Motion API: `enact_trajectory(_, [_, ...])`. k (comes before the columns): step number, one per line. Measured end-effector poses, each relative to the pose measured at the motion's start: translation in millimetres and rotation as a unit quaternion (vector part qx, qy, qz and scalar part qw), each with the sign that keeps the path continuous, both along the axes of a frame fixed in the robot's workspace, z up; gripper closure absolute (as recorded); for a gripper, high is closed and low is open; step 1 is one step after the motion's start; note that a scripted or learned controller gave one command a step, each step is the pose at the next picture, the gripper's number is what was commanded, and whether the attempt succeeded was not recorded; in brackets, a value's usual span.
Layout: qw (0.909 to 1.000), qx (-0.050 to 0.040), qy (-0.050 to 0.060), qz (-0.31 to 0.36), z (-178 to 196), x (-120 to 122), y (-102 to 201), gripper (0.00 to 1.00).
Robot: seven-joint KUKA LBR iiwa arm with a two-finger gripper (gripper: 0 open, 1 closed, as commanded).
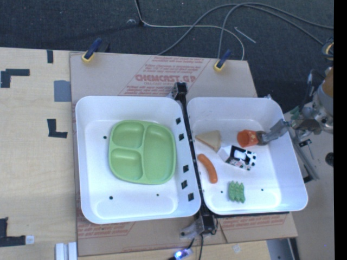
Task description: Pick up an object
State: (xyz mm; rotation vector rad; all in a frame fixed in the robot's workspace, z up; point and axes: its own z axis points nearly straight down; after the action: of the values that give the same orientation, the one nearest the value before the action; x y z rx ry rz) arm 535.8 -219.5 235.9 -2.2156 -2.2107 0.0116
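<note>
The right bin (282,199) holds several small objects. An orange-red round piece (246,138) lies toward its right side. A tan wedge (210,140), an orange sausage shape (207,168), a black-and-white toy (241,157) and a green knobbly piece (236,191) are spread around it. My gripper (263,137) comes in low over the bin's right wall, its tip right against the orange-red piece. I cannot make out whether it grips that piece.
A light green divided plate (142,151) lies in the left bin (89,199). The bins meet along a black divider (187,145). Clamps (91,50) and cables sit at the back of the board.
</note>
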Motion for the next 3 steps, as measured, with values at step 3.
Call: enact_trajectory(3, [1.0000,-0.0006,-0.002,0.002,-113.0,14.2,-3.2,0.00])
